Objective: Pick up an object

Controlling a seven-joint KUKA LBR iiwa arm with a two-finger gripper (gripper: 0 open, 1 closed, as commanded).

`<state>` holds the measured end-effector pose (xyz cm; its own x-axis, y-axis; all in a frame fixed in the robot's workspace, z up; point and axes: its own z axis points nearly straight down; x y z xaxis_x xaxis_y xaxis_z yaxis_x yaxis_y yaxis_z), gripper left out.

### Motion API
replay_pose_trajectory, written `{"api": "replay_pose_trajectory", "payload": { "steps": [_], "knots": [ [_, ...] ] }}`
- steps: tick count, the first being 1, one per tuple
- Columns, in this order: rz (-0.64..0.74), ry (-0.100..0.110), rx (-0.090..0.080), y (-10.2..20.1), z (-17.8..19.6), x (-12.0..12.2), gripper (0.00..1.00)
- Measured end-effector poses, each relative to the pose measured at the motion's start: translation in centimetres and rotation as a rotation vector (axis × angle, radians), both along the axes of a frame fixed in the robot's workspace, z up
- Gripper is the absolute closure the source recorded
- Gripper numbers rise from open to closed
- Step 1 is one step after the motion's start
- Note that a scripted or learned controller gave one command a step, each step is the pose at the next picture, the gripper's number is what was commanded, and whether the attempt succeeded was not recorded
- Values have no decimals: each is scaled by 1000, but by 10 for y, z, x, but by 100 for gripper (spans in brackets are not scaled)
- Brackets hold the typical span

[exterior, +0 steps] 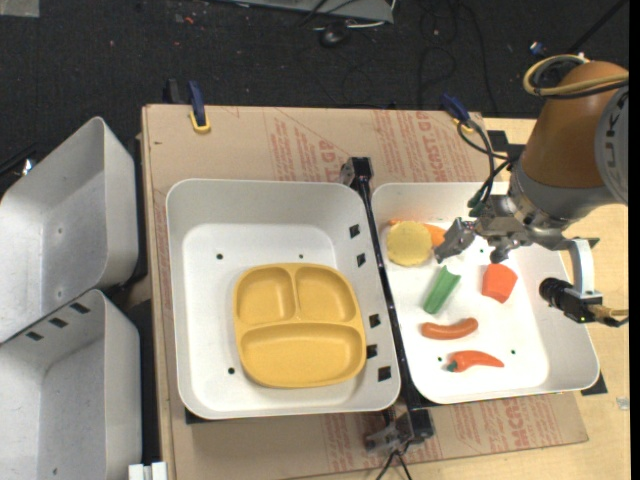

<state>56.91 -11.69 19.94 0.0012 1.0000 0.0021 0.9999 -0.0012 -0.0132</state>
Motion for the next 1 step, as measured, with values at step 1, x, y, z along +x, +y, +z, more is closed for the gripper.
{"api": "replay_pose_trajectory", "payload": {
  "steps": [1],
  "knots": [
    [2,-12,-2,0,7,3,0]
  ]
}}
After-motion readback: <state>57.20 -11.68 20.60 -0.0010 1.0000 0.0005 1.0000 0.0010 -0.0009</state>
